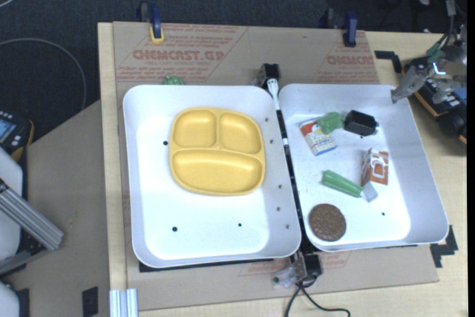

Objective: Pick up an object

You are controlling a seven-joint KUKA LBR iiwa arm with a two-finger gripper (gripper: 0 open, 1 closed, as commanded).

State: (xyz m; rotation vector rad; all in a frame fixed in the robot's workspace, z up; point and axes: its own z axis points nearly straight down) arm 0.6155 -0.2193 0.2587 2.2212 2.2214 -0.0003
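The right bin holds several small objects. A black block lies near the bin's far side, next to a green piece and a red, white and blue carton. A brown and white packet lies mid-bin, with a green stick to its left. A brown round disc sits at the near edge. My gripper hangs at the far right corner of this bin, above its rim and apart from every object.
The left bin carries a yellow divided plate. Two blue clamps pin the cardboard sheet at the back. Cables and a connector sit at the front between the bins.
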